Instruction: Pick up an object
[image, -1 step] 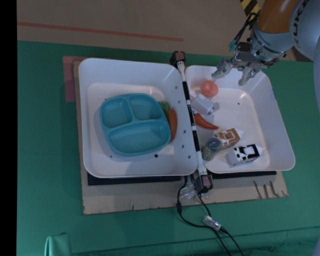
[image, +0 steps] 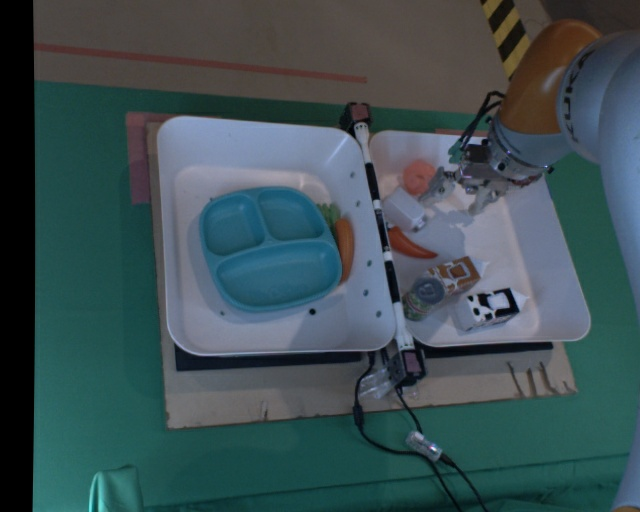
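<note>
Cow carton (image: 489, 309): nearest in the right bin (image: 550, 262), lying on its side; probably light, stiff card
Brown carton (image: 457, 271): just behind, beside a round tin (image: 425, 294)
Red pepper (image: 409, 242): mid-bin, smooth, likely slippery
Gripper (image: 461, 196): hovers farther back, fingers spread, nothing between them
Hold: across the carton's flat sides
</note>
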